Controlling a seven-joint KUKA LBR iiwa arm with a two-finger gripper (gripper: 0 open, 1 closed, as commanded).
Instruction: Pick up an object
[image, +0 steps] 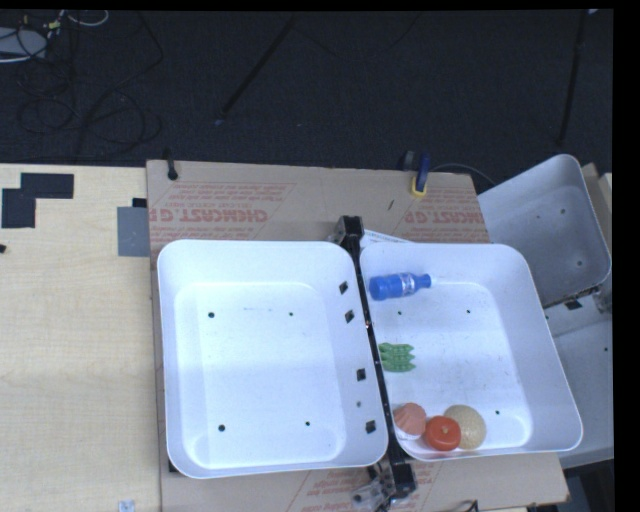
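The right bin (510, 340) holds a blue bottle (399, 285) lying on its side near the back left corner. A small green object (397, 357) rests against the bin's left wall. At the front of that bin sit a pink round piece (409, 418), a red round piece (441, 432) and a pale yellow round piece (466, 424), close together.
The left bin (255, 355) stands beside the right one, joined by a black divider with clips (362, 330). Both rest on a cardboard sheet (260, 205). A grey metal panel (545, 225) rises at the far right. A blue and yellow clamp (421, 172) sits at the cardboard's back edge.
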